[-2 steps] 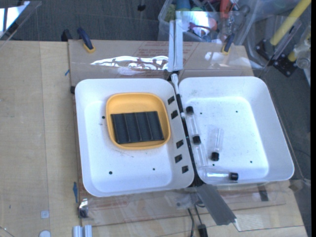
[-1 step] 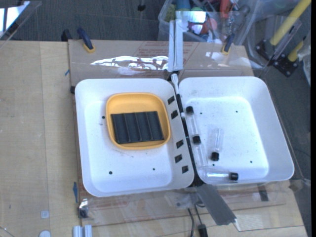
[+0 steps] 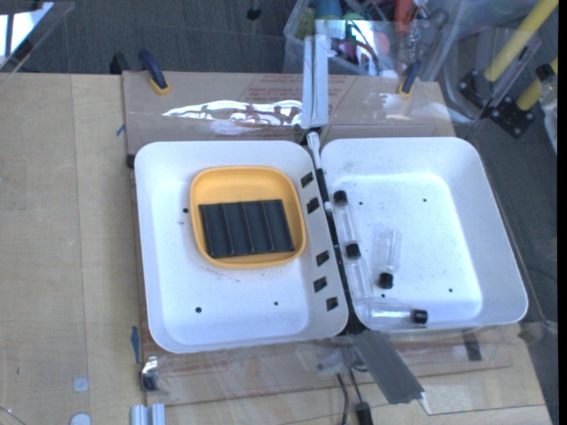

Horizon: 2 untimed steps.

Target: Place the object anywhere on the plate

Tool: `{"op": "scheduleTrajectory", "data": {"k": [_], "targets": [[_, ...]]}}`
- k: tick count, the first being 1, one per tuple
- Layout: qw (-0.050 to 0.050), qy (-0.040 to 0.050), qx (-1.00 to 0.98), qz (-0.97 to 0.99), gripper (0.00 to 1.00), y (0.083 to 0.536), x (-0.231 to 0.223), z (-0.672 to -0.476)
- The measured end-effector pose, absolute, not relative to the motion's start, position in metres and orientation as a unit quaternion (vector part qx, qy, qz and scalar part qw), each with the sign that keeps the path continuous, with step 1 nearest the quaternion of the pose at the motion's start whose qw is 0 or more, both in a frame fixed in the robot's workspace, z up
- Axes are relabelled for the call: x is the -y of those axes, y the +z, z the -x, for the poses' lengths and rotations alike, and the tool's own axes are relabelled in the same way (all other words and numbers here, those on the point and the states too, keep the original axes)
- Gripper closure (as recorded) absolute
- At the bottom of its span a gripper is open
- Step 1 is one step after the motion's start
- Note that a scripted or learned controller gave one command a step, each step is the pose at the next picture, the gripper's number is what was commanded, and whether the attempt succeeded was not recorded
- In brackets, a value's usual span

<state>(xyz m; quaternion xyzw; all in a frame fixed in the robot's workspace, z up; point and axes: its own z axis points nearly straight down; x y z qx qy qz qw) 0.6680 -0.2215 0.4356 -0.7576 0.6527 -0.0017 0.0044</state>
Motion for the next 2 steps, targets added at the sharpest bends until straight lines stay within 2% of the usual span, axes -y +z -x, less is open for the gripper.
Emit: {"op": "scheduleTrajectory", "data": {"k": [2], "targets": [[0.003,-0.0026,-0.384,0.923,1.0,0.4352,0.2097,-0.6684]]}}
